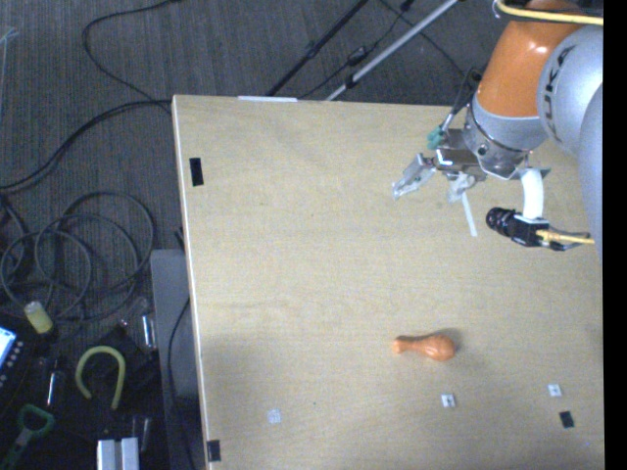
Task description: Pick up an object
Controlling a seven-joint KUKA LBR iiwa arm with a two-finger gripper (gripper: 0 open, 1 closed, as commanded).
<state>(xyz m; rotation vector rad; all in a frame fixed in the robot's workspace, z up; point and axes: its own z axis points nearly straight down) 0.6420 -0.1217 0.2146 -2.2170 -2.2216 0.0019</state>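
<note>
A small orange object, shaped like a gourd with a thin neck pointing left, lies on the tan bench top toward the front right. My gripper hangs over the back right of the bench, well above and behind the orange object, below the orange band of the arm. Its two metal fingers are spread apart, open, with nothing between them.
A black cable fitting juts from the wrist. Small tags dot the bench's front, and a black mark sits near its left edge. Left of the bench, the floor holds cables and tools. Tripod legs cross behind.
</note>
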